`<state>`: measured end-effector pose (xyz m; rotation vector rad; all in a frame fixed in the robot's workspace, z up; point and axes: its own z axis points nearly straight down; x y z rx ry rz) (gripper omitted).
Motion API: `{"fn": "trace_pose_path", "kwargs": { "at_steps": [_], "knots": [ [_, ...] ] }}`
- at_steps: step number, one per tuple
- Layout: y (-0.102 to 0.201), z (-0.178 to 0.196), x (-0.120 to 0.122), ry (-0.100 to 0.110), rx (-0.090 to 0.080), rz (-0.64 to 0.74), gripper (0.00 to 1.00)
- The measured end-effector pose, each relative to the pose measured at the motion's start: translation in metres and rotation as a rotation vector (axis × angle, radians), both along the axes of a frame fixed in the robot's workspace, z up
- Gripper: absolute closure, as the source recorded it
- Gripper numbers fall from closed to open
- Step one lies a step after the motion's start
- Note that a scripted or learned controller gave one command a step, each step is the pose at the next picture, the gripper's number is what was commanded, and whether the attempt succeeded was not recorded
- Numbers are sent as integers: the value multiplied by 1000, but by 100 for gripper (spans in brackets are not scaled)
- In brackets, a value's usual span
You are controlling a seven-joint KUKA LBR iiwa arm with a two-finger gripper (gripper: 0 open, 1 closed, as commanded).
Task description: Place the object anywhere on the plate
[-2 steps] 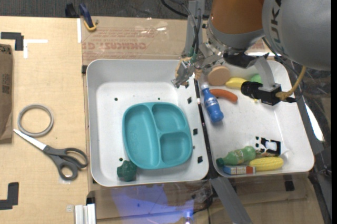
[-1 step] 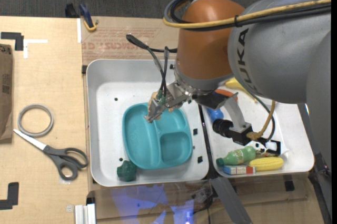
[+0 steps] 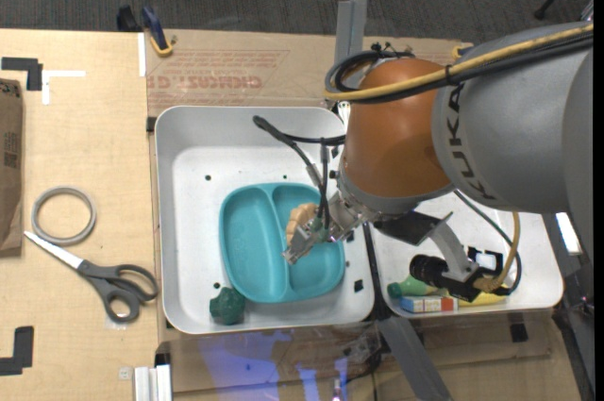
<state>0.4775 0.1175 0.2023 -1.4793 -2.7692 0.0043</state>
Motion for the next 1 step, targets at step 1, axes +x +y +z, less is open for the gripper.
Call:
{"fn": "trace_pose_path", "kwargs": {
  "at_steps": [1],
  "knots": [
    [0, 0, 0, 0, 0, 0, 0]
  ]
}}
